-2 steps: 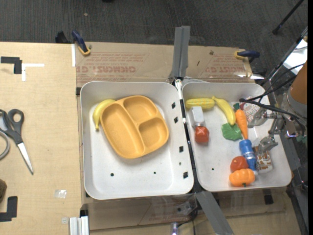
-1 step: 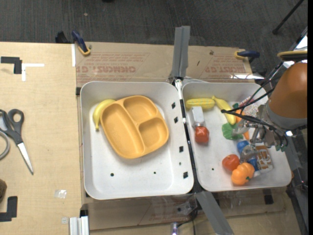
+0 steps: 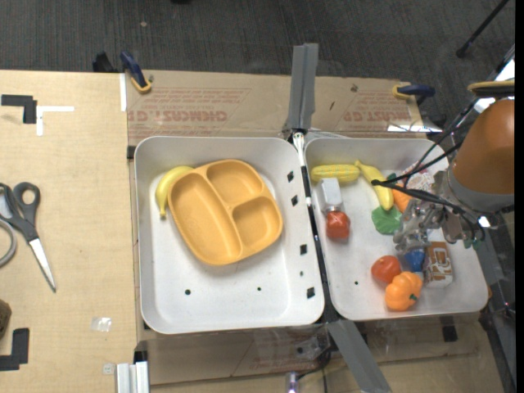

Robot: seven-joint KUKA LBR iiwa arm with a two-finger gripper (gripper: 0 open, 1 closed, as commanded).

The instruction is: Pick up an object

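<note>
Low over the right bin (image 3: pixel 360 297), the gripper (image 3: pixel 412 234) hung among the toys; how far it stood open could not be told from the metal clutter. Beneath it lay a glossy blue piece (image 3: pixel 415 259), just beside a round red tomato (image 3: pixel 385 268) and a ribbed orange pumpkin (image 3: pixel 402 291). In the left bin (image 3: pixel 221 305) a smooth yellow divided plate (image 3: pixel 224 210) covered part of a curved banana (image 3: pixel 168 187).

1. Two bins (image 3: pixel 221 313): white plastic, smooth, slight sheen.
2. Divided plate (image 3: pixel 225 211): yellow-orange plastic, matt.
3. Bench top (image 3: pixel 65 219): pale wood, matt; brown cardboard (image 3: pixel 205 109) behind the bins.
4. Scissors (image 3: pixel 33 236): bright metal blades, grey handles.
5. Toy tomato (image 3: pixel 337 225): glossy red plastic.
</note>
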